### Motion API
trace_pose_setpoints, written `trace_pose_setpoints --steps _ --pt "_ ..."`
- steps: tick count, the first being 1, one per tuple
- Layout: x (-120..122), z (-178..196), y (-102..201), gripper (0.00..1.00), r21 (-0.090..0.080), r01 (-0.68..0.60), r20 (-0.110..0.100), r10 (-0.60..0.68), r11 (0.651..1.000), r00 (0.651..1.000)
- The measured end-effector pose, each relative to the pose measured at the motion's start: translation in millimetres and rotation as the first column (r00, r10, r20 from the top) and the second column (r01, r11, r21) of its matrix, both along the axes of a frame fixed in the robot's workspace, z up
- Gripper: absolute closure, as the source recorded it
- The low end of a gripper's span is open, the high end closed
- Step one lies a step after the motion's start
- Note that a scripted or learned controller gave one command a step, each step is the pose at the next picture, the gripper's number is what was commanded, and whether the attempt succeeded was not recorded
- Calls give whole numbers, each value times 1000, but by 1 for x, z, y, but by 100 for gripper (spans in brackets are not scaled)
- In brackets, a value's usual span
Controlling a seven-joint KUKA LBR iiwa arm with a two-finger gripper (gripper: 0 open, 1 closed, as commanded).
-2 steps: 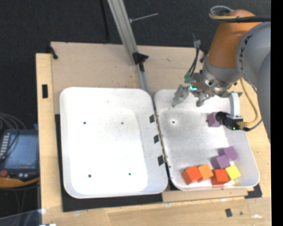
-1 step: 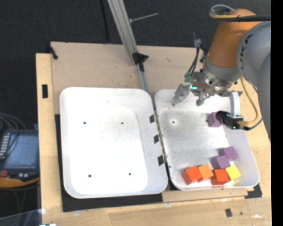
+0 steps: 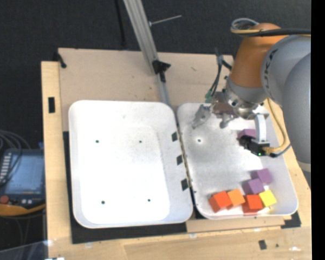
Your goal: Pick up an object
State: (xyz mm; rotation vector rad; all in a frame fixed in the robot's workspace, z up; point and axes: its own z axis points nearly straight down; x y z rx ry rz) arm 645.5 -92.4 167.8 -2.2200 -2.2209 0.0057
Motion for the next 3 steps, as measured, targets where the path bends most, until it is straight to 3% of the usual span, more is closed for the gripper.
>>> trace_pose_setpoints --steps 2,3 --pt "-5 -72 0 0 0 5 2 -5 1000 1000" --pt "-3 -59 -1 100 1 10 7 -10 1000 1000"
